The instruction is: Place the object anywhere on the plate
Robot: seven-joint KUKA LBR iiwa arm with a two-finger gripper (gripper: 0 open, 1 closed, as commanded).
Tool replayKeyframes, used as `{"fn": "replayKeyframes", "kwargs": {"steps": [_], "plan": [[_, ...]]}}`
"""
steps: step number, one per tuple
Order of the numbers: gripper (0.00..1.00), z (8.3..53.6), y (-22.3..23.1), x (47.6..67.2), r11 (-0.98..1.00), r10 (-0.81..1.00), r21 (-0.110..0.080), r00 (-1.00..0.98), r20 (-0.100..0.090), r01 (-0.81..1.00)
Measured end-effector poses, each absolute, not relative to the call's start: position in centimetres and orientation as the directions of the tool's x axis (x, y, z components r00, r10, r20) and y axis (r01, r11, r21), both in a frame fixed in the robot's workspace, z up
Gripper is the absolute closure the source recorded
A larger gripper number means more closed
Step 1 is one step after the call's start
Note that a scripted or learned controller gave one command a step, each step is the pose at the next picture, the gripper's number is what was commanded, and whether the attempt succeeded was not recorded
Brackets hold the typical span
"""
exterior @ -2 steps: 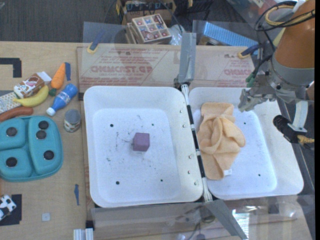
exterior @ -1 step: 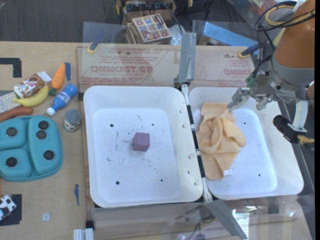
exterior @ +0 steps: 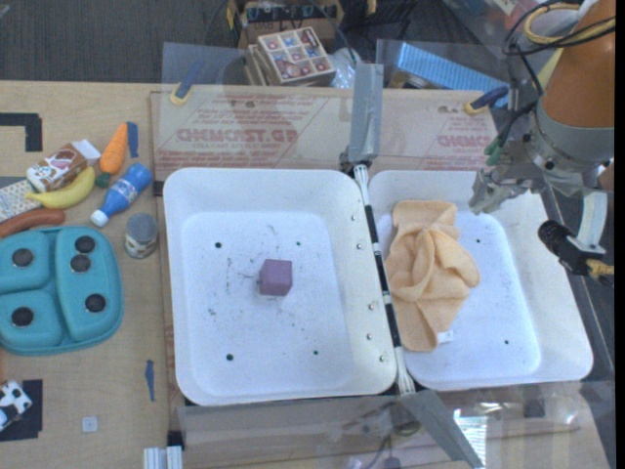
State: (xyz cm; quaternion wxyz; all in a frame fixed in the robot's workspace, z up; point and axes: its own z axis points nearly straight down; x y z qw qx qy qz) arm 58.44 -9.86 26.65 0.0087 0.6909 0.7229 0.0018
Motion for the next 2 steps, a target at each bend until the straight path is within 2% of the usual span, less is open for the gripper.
{"fn": "replayKeyframes", "kwargs": {"steps": [1,2], "plan": [[0.00,26.65,-9.86,58.44,0.045,0.999,0.014,-0.045,-0.010,0.999],[1.00,27.62,-10.03,58.53,0.044,0.999,0.017,-0.044,-0.012,0.999]]}}
